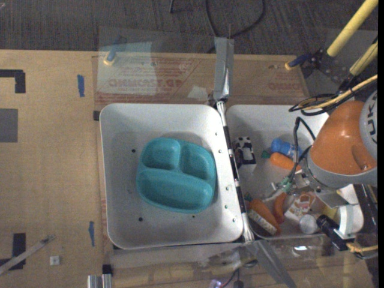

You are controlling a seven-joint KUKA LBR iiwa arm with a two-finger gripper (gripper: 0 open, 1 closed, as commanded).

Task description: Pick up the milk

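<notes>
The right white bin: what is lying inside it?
Inside the right white bin lie a black-and-white carton, a blue bottle, orange carrot-like pieces and a small white bottle. The grey-and-orange arm covers the right part, so what lies beneath cannot be seen.

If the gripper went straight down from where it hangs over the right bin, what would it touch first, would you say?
Probably the small carton lying among the toy food in the right bin, just beneath the gripper. Depth is hard to judge from this slanted view, and the arm hides part of the pile.
</notes>
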